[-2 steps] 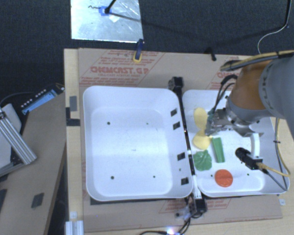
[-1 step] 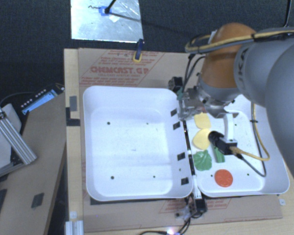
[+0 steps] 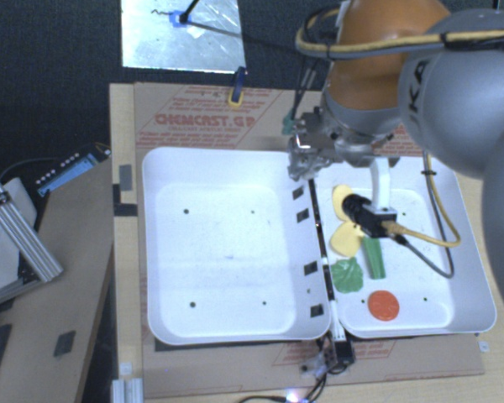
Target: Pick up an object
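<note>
- The right bin (image 3: 466,250) is a shallow white plastic tray with smooth walls and rounded corners. It sits edge to edge with the matching left bin (image 3: 164,225).
- Both bins rest on a brown cardboard sheet (image 3: 193,116) with red lettering. A shiny, crinkled metal sheet (image 3: 164,32) lies beyond it.
- A small group of things lies in the right bin, near the wall it shares with the left bin:
  - a flat, pale yellow piece (image 3: 345,240) with rounded lobes
  - a straight green stick (image 3: 375,259) just beside it
  - a green leaf-shaped piece (image 3: 348,274) with a crinkled edge, touching the yellow piece's lower end
  - a flat, round orange disc (image 3: 384,306), a little apart and nearest the front wall
- The arm (image 3: 462,91) is grey, with a broad orange dome above the wrist. It reaches in from the right and bends down toward the bins.
- The gripper (image 3: 301,168) hangs over the far end of the seam between the two bins.
- I cannot tell whether the gripper is open or closed, and nothing is seen held in it.
- All four things lie toward the front of the bin from the gripper and clear of it. The yellow piece is nearest and the orange disc farthest.
</note>
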Available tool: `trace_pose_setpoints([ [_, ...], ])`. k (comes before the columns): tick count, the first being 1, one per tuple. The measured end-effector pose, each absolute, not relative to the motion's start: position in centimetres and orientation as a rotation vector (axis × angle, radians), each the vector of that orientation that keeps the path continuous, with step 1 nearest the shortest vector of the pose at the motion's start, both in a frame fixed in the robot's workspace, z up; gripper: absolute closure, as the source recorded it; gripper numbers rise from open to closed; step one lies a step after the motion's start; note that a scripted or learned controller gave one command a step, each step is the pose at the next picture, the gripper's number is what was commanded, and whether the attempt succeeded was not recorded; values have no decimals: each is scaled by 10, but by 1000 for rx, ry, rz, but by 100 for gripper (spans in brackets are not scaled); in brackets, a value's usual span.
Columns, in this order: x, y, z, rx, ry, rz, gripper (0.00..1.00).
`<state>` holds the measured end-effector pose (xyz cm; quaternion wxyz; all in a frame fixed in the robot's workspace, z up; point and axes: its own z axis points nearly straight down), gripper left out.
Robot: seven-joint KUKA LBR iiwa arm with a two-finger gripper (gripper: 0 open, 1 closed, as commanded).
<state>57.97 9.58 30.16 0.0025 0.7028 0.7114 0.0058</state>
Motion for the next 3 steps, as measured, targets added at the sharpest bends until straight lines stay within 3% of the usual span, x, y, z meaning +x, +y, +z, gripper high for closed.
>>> trace_pose_setpoints([
  [1,588,71,546,2206,2218,26,100],
  [2,527,131,536,2209,2235,6,100],
  [3,484,187,535,2209,2236,3,100],
])
